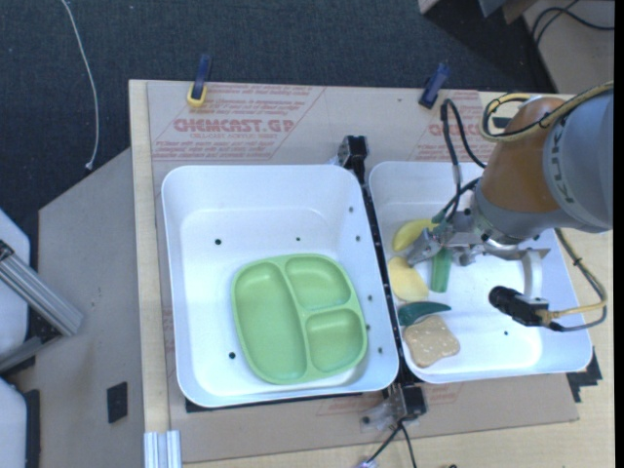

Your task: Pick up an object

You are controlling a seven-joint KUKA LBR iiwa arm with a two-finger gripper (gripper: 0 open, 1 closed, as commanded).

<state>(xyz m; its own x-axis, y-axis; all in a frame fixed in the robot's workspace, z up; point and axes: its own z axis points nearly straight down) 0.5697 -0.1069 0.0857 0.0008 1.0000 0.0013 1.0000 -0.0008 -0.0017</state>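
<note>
Pincer [441,254] low in right bin [507,359], grip state unclear; green stick [440,271] at its 6 o'clock, touching

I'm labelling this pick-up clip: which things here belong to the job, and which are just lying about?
Job:
gripper
green cylinder beneath it
yellow pieces
teal leaf-shaped piece
tan cracker-like piece
right bin holding them

Lying about:
green divided plate in the left bin
blue clamps on the board

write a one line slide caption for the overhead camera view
KUKA arm's gripper low over yellow and green items in the right bin; a green divided tray lies in the left bin.
</note>
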